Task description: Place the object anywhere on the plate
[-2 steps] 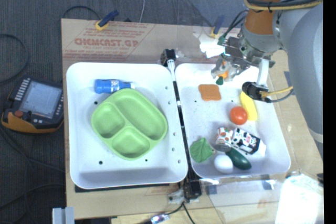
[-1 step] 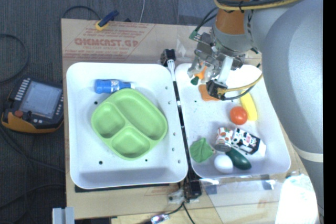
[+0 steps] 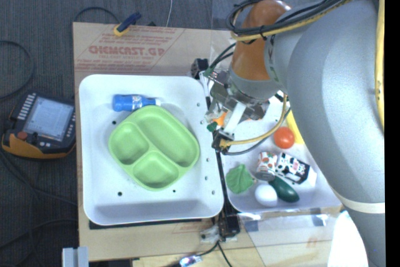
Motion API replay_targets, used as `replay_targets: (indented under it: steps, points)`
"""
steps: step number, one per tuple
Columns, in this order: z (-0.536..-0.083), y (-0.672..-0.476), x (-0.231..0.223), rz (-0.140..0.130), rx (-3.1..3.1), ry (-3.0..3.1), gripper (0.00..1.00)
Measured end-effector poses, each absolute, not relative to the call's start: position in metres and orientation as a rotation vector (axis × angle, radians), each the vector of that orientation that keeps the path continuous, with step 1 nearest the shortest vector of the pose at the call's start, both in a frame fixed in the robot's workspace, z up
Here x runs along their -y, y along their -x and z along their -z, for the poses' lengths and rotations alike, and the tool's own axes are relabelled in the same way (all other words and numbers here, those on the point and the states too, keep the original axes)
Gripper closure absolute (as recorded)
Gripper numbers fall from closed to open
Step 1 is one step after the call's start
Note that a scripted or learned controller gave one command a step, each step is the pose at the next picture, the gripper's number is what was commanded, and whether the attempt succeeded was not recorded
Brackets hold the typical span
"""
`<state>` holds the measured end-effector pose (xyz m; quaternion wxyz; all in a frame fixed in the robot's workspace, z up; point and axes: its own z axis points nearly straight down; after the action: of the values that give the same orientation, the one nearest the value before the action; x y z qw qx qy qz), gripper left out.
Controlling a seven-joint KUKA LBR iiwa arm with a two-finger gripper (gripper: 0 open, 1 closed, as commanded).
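- Gripper (image 3: 219, 132): hangs over the seam between the two bins, pointing down and left. Whether it is open or closed cannot be told at this angle, nor whether it holds anything.
- Arm (image 3: 331, 84): a grey bulk reaching in from the right over the right bin, with an orange band (image 3: 256, 40) above the wrist and cables looped round it.
- Cardboard sheet (image 3: 125, 50): lies under the bins and carries red lettering.
- Left bin (image 3: 94, 197): white and shallow; it holds the plate and a blue bottle.
- Right bin (image 3: 306, 197): its upper part is covered by the arm.
- Plate (image 3: 153, 147): green, with three compartments, all showing bare green. It sits mid-bin.
- Blue bottle (image 3: 134, 102): lies on its side, touching the plate's upper rim.
- Cow-patterned item (image 3: 284, 166): in the right bin, just below an orange ball (image 3: 284, 137).
- Green leaf-shaped piece (image 3: 239, 179), white egg (image 3: 266, 195) and dark green vegetable (image 3: 287, 191): clustered near the right bin's lower edge.
- Orange-and-green scrap (image 3: 215, 117): right beside the gripper; what it is I cannot tell.
- Which of these is the task's object cannot be told.
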<state>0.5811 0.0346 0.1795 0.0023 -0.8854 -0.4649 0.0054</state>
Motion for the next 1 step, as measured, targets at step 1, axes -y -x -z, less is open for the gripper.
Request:
replay_targets:
  steps: [1]
  points:
    - [-0.1807, -0.5818, -0.0335, -0.014, 1.458, 2.78, 0.0]
